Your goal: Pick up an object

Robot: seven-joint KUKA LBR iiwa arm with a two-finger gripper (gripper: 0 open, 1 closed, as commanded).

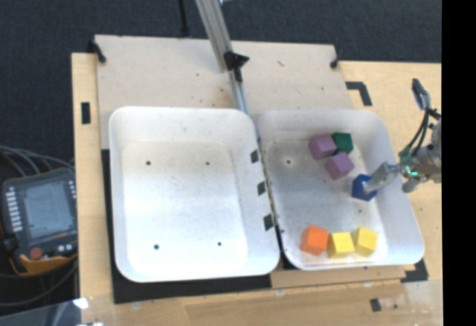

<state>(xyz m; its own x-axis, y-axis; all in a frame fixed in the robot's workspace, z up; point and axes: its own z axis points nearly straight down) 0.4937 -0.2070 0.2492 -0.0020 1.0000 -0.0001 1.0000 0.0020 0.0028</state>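
Lying in the right bin (394, 146), blue block (362, 188) touched the gripper (379, 177); finger state: cannot tell.

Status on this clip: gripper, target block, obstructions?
Gripper at blue block in right bin, grasp unconfirmed. Purple block close beside it.

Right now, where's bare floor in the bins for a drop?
Left bin: whole floor bare. Right bin: bare strip along its left wall, beside the purple blocks and above the orange block. Crowded at right, round the blue block by the pincer.
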